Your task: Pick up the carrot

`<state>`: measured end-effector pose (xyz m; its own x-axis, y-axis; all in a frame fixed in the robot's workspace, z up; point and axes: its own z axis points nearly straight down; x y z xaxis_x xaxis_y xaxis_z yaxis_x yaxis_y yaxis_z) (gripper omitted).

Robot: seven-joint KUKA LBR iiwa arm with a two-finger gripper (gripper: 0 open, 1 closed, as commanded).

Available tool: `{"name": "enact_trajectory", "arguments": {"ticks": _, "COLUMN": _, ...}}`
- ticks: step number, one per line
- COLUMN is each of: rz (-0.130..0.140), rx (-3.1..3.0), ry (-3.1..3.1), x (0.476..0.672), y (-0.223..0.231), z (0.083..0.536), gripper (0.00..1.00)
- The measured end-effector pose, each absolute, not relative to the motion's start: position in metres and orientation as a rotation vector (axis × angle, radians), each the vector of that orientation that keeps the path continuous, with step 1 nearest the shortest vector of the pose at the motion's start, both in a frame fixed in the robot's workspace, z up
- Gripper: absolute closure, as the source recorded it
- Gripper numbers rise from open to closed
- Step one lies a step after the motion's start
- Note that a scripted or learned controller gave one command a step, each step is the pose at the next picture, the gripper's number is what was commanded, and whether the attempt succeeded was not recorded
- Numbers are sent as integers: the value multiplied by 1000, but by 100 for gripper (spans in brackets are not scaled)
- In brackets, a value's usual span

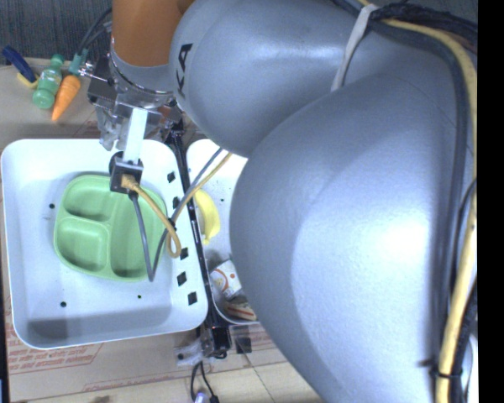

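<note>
The carrot (65,96) is a small orange toy with a green top. It lies on the bench beyond the far left corner of the left bin (25,309), outside both bins. My gripper (110,134) hangs under the orange wrist band over the far edge of the left bin, a little right of the carrot and nearer the camera. Nothing can be seen held in it. The big grey arm hides most of the right bin.
A green divided plate (88,238) lies in the left bin. Beside the carrot are a green toy (44,89) and a blue thing (18,65). In the right bin's visible strip lie a yellow thing (208,217) and a white-and-orange thing (224,279).
</note>
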<state>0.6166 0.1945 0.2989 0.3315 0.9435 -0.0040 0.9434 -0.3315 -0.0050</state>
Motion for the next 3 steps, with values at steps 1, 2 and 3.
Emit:
{"name": "enact_trajectory", "arguments": {"ticks": 1, "rz": 17, "rx": -2438, "ry": -1975, "x": 575, "y": 123, "z": 250, "gripper": 100}}
{"name": "enact_trajectory", "arguments": {"ticks": 2, "rz": -4, "rx": -2537, "ry": -1852, "x": 604, "y": 185, "z": 379, "gripper": 100}}
{"name": "enact_trajectory", "arguments": {"ticks": 3, "rz": 24, "rx": -2572, "ry": -1796, "x": 539, "y": 216, "z": 290, "gripper": 100}}
